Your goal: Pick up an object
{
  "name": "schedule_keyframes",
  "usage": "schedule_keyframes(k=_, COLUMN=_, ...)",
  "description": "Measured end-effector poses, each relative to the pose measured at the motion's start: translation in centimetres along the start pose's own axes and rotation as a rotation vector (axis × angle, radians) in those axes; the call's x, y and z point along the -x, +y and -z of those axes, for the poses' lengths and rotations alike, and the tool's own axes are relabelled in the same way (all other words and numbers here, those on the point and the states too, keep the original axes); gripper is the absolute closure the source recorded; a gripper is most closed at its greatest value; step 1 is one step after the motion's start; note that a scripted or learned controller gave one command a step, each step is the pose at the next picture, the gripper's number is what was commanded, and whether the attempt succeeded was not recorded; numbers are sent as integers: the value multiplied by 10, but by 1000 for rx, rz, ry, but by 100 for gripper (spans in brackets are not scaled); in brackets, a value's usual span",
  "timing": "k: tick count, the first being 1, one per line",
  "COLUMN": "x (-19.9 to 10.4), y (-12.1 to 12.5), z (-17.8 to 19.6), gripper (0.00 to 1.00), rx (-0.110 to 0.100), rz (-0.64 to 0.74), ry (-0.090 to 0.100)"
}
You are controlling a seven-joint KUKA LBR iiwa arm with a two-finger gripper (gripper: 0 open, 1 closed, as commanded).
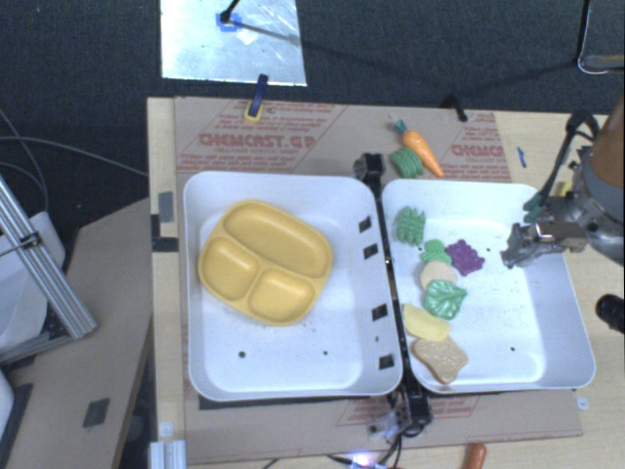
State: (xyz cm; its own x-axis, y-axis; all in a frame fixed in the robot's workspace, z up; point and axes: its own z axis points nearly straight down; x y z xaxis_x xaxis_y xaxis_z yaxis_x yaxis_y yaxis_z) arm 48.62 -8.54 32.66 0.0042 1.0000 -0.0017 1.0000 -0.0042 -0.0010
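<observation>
Two bins [283, 189], one yellow tray [266, 261]

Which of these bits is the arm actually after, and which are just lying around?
Job in hand: gripper; toy foods in the right bin: green leaf, purple grapes, bread slice.

Lying about: yellow tray in the left bin, carrot outside.

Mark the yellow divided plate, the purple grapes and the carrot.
yellow divided plate [266, 260], camera view, centre ridge.
purple grapes [466, 257], camera view, middle of the bunch.
carrot [422, 149], camera view, orange body.
</observation>
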Motion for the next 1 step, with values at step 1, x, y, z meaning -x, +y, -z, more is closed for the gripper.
schedule_keyframes(k=1, x=59, y=5, z=55, gripper=100, rx=10, rz=0, ry=-3)
